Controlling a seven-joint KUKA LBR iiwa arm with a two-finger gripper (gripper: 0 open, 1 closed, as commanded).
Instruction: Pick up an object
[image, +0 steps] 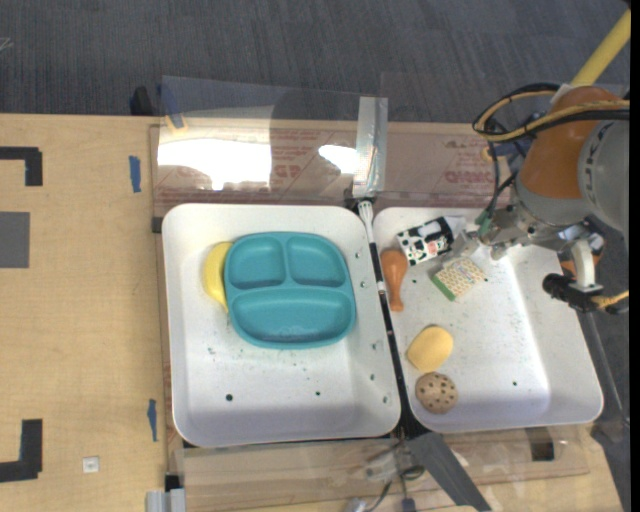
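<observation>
Over the right bin's (560, 395) far right corner the gripper (497, 235) hangs, its grip state impossible to tell, near a black-and-white packet (424, 241) and green-edged card (457, 277), while an orange drumstick (394, 275) lies by the left wall and a yellow lump (430, 347) and speckled ball (436, 392) near the front.

A blue tray (290, 290) with three sections lies in the left bin (200, 400), partly over a yellow thing (213, 272). The right bin (530, 370) has an orange toy (394, 275), a yellow lump (430, 347), a brown spotted ball (436, 392) and a small card (457, 277). The gripper (492, 232) is at the right bin's top edge.
</observation>
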